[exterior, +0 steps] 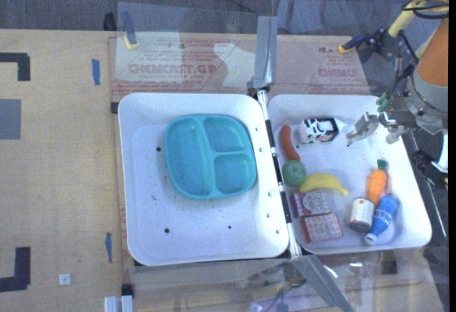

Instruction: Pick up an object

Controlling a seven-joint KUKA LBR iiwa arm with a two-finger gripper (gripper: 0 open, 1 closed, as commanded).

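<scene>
The gripper hangs over the upper right part of the right bin, its two fingers spread apart with nothing between them and touching none of the toys. Nearest its tips, just to the left, lies the black-and-white cow toy; below the tips and a little farther off stands the orange carrot, and beyond that the blue bottle and the small can, which lie close together. Farther left of the fingers sit the red sausage, the green apple and the yellow banana, with two red packets lower still. Farthest away, across the divider, the teal sectioned plate rests in the left bin. Any of these would serve as the object to lift; the cow looks the best candidate, being closest and standing apart from its neighbours. To do it well, I judge the open fingers should be centred over its body, lowered squarely, and closed across the narrow side before lifting.
</scene>
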